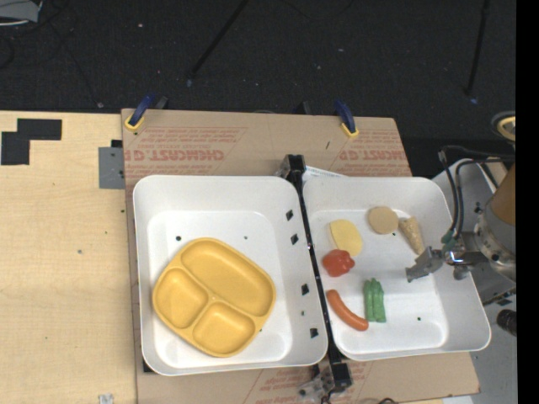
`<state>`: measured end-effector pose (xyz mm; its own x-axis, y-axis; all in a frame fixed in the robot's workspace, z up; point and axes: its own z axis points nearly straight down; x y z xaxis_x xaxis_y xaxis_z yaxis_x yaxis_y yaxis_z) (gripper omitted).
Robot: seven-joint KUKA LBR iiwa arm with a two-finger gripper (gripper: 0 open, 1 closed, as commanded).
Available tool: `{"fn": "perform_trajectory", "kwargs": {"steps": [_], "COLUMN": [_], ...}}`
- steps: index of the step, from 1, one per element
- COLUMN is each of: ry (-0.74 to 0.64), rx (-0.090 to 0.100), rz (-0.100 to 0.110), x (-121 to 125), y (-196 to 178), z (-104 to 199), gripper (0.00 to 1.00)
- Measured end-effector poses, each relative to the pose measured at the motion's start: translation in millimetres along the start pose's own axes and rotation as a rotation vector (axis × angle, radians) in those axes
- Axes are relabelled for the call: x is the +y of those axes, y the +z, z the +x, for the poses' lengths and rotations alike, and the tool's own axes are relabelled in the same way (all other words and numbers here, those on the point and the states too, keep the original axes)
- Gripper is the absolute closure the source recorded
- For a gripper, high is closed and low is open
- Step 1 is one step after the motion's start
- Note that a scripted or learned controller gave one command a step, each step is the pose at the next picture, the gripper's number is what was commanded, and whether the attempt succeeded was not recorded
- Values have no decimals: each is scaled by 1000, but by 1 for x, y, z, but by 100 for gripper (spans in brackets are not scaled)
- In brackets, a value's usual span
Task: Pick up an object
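Hovering low over the right-hand shallow white bin (pixel 459 331), the grey two-finger tool (pixel 418 269), its grip state impossible to judge, sits right of a green ridged toy vegetable (pixel 374 300) whose long axis runs near to far.

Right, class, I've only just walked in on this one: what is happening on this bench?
A grey robot arm reaches in from the right, and its tool hangs over the right-hand shallow white bin, near its right side. Nothing shows between its fingers, so no pick has happened yet. In that bin lie toy foods: a pale yellow wedge, a round tan piece, a beige cone-like piece, a red tomato-like piece, an orange-red sausage and a green vegetable. The left white bin holds a yellow divided plastic tray.
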<state>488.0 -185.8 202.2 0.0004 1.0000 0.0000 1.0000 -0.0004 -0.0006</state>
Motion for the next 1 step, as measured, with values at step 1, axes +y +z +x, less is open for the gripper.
{"fn": "perform_trajectory", "kwargs": {"steps": [1], "ry": [-4], "rx": [0], "rz": [-2], "x": [25], "y": [-29], "z": [42], "gripper": [0]}}
